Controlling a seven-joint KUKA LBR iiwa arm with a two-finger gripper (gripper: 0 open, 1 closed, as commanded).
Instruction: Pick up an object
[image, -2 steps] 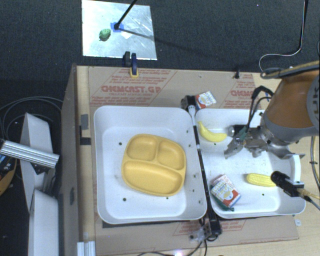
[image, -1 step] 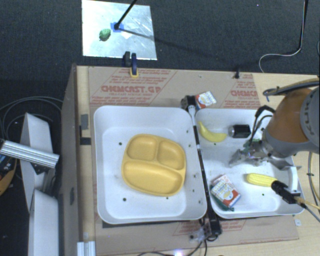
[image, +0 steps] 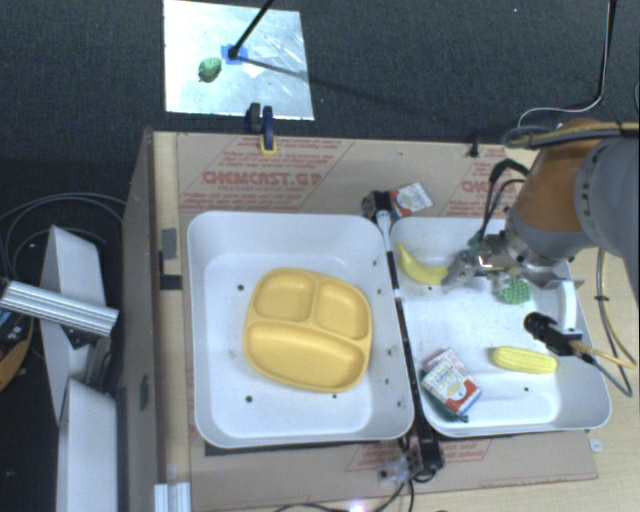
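The right bin (image: 590, 395) holds a yellow banana (image: 419, 268) at its far left corner. A small green object (image: 516, 292) lies near the middle, a yellow corn cob (image: 523, 359) toward the front right, and a small printed snack box (image: 450, 384) at the front left. My gripper (image: 466, 268) is low in the far part of this bin, just right of the banana and left of the green object. I see nothing held in it. The grey arm with its orange band (image: 555, 195) comes in from the right above the bin's far right corner.
The left bin (image: 215, 290) holds a yellow divided plate (image: 306, 328). A small packet (image: 410, 198) lies on the cardboard behind the bins. A black fitting (image: 545, 331) with cables hangs over the right bin near the corn. A blue clamp (image: 262, 122) sits at the bench's far edge.
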